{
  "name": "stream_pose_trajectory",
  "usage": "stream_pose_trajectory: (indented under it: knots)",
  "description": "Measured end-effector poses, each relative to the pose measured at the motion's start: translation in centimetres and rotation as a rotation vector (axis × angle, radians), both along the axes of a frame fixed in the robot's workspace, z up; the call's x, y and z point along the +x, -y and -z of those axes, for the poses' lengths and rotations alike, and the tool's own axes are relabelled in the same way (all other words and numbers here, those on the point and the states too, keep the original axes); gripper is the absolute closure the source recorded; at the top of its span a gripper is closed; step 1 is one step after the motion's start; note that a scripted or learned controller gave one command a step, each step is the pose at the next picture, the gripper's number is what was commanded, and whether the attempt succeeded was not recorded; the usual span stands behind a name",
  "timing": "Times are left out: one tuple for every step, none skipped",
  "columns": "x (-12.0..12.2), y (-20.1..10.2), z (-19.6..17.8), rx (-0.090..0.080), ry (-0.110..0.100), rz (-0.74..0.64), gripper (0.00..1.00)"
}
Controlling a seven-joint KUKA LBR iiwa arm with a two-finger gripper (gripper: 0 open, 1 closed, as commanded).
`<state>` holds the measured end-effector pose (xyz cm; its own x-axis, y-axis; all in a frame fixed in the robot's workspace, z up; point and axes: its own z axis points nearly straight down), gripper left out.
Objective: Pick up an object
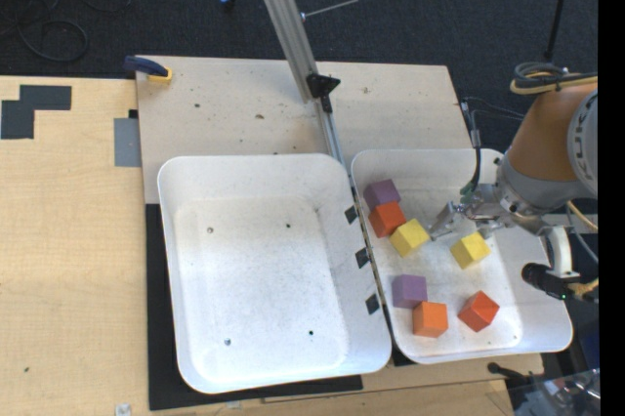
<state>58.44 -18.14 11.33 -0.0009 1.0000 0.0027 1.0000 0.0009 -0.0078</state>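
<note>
The approach step appears to be under way: the gripper (459, 217) is being held low in the right bin (547, 341), between two yellow blocks (410, 236) (471, 250). Its fingers are being kept apart, with nothing seen between them. A descent and a closing around one block would be called for next. Little room is being left toward the purple block (382, 193) and orange block (388, 217) beside the bin's left wall; more open floor is being offered toward the near edge.
</note>
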Motion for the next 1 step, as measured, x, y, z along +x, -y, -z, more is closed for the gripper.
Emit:
stream_pose_trajectory:
  knots:
    - [0.04,0.25,-1.32,-0.002,0.004,0.006,1.00]
